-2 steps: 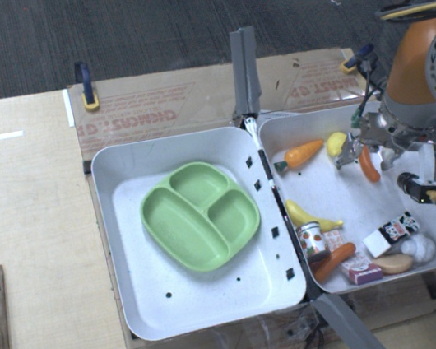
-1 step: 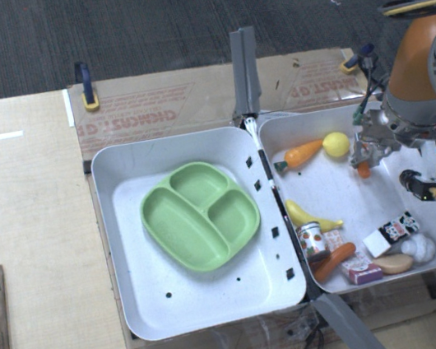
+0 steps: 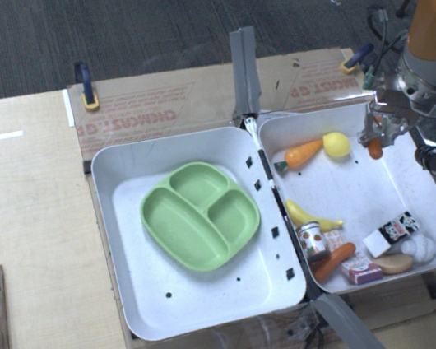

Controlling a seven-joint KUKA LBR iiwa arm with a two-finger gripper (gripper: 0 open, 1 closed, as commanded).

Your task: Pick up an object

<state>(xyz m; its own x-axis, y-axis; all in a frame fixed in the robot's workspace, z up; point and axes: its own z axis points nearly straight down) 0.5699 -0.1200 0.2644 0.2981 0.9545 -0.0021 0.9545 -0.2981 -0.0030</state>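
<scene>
Gripper [image 3: 378, 137] of the grey arm sits over the far right side of the right white bin [image 3: 423, 200], close to its right wall. A small orange-red rounded object [image 3: 375, 150] sits right at its tip, seemingly pinched between the fingers, though the fingers are too small and cluttered with cables to say how wide they stand; I cannot tell their opening for sure. That little piece is roundish, so no clear long axis shows; it hangs just below the metal parts of the claw, above the bin floor near the far right corner.

Close by on its left lies a yellow lemon-shaped toy [image 3: 335, 144], and touching that, an orange plastic carrot [image 3: 304, 153] with a green stem end; the carrot's long axis runs roughly left to right, slightly tilted, green end pointing left toward the divider.

Near the front of the same bin lie a yellow banana [image 3: 309, 217], a small red-and-white can [image 3: 310, 239], a reddish sausage-shaped toy [image 3: 334, 261], a pink box [image 3: 361, 272], a tan bread-like piece [image 3: 395, 263], a black-and-white carton [image 3: 391, 234] and a white fluffy lump [image 3: 419, 247], crowded together.

The left white bin [image 3: 131, 251] holds a light green divided plate [image 3: 200, 216] with three compartments, lying flat and turned at a slant.
</scene>
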